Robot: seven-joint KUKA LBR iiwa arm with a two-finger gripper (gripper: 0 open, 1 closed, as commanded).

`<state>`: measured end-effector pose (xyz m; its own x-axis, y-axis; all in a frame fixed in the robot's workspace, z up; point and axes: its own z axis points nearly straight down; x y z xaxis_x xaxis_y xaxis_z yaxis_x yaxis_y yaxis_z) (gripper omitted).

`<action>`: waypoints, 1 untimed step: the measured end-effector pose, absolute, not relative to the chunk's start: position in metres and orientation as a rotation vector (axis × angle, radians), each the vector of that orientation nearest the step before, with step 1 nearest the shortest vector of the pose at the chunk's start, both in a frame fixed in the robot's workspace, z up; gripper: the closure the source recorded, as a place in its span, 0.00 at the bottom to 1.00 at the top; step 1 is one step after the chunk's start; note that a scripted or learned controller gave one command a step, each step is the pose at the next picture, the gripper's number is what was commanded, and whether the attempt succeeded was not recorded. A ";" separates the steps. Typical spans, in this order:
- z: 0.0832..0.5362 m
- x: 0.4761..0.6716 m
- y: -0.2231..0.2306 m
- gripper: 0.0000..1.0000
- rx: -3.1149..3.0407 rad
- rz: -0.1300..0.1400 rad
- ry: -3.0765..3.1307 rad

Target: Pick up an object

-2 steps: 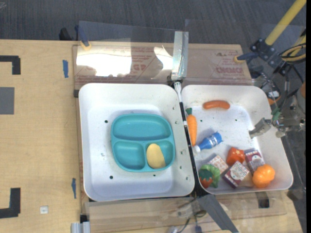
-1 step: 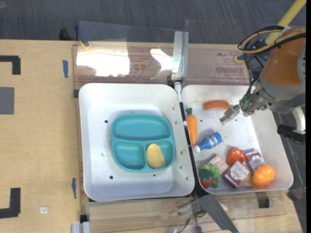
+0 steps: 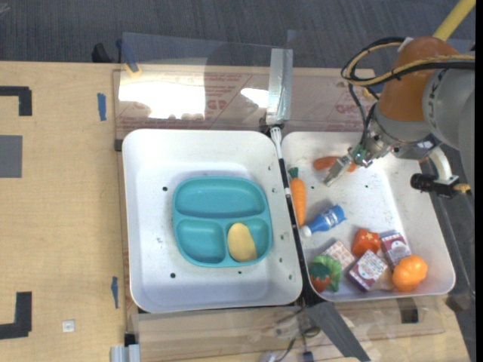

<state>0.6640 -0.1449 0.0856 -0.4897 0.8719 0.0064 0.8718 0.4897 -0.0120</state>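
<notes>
My gripper [image 3: 335, 170] hangs low over the far left part of the right bin [image 3: 411, 210], pointing down and to the left. A small orange-red piece [image 3: 324, 161] lies right against its tip; whether it is gripped is unclear. An orange carrot [image 3: 298, 199] lies along the bin's left wall, just below the gripper. A blue bottle [image 3: 326, 219] lies in the middle of the bin. Along the near side sit a red tomato [image 3: 366, 241], several small cartons [image 3: 367, 268], a red-and-green fruit [image 3: 324, 272] and an orange [image 3: 409, 272].
The left bin [image 3: 143, 202] holds a teal divided plate [image 3: 215, 202] with a yellow potato-like item [image 3: 241, 242] in its near right compartment. A metal divider post [image 3: 278, 89] stands behind the bins. Cables loop above the orange wrist band [image 3: 411, 89].
</notes>
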 end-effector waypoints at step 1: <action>0.086 0.664 -0.105 0.00 -1.602 0.017 -2.695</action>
<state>0.6639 -0.1054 0.0860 -0.4777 0.8785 -0.0004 0.8784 0.4777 -0.0123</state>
